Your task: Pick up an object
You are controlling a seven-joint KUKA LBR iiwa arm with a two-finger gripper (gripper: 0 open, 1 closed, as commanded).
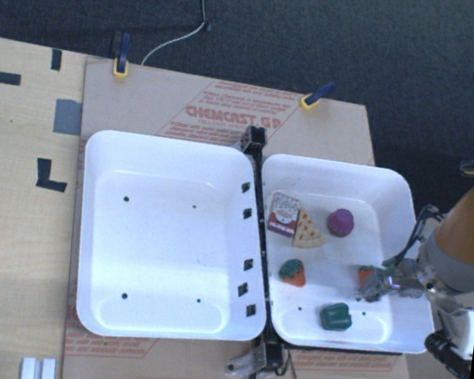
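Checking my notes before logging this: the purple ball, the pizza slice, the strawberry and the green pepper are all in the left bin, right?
Not quite. The camera view shows the purple ball, pizza slice, strawberry and green pepper all in the right bin, not the left bin.

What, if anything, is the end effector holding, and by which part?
It cannot be told: the end effector sits low over a small orange object in the right bin.

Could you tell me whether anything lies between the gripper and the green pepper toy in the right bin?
Nothing visible does: the gripper sits just up and right of the green pepper toy, with bare white bin floor between.
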